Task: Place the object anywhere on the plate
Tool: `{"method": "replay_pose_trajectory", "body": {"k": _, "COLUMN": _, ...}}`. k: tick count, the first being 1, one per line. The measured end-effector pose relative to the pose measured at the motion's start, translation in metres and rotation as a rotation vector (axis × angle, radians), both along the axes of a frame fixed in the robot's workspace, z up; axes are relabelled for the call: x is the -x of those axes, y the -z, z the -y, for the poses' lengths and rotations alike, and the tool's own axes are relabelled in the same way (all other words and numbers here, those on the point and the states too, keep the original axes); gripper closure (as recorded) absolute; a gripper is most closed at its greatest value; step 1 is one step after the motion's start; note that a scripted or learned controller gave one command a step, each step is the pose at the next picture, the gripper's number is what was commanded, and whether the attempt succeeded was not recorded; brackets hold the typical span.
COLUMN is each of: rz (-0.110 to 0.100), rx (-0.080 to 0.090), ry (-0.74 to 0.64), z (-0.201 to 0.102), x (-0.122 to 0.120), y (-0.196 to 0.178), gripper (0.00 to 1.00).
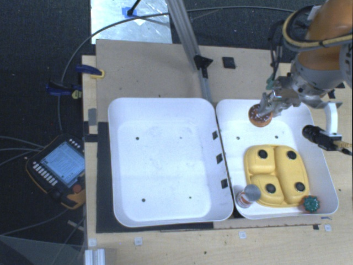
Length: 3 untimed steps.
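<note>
Two white bins sit side by side on the bench, the left bin (160, 164) and the right bin (234, 148). All the loose things are in the right bin. The brown disc (258, 119), small and round, is close to that bin's 12 o'clock wall, a little toward 11 o'clock. The gripper (266, 110) is directly over it, its tip meeting the disc's 1 o'clock edge, so the two overlap from above. I cannot tell from this slant whether the gripper is open or closed, nor whether it has any hold of the disc. I also cannot tell whether the disc rests on the bin floor or hangs just above it. The yellow plate (274, 174), with four shallow wells, fills the bin's 6 o'clock half. It lies at 5 o'clock from the disc and apart from it, with bare white floor between them. A grey-capped piece (246, 194) touches the plate's 8 o'clock corner, and a green ball (311, 203) sits just beside its 4 o'clock corner, against the bin wall. The arm (325, 32) comes in from 2 o'clock, its orange band high over the bench's far edge. The grey wrist is bent downward, so the gripper slants toward 8 o'clock.
</note>
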State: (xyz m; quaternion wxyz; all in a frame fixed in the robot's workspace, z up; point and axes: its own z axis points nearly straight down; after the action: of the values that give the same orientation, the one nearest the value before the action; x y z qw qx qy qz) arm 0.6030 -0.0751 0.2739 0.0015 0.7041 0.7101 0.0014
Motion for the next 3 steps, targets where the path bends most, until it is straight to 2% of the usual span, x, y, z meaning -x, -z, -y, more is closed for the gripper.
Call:
{"method": "replay_pose_trajectory", "body": {"k": 1, "rz": -0.003, "rx": -0.001, "ry": -0.001, "z": -0.049, "x": -0.007, "y": 0.017, "gripper": 1.0}}
{"method": "replay_pose_trajectory", "body": {"k": 2, "rz": -0.002, "rx": -0.001, "ry": -0.001, "z": -0.092, "x": -0.026, "y": 0.031, "gripper": 1.0}}
{"method": "replay_pose_trajectory", "body": {"k": 3, "rz": 0.0, "rx": -0.002, "ry": -0.001, "z": -0.143, "x": -0.037, "y": 0.026, "gripper": 1.0}}
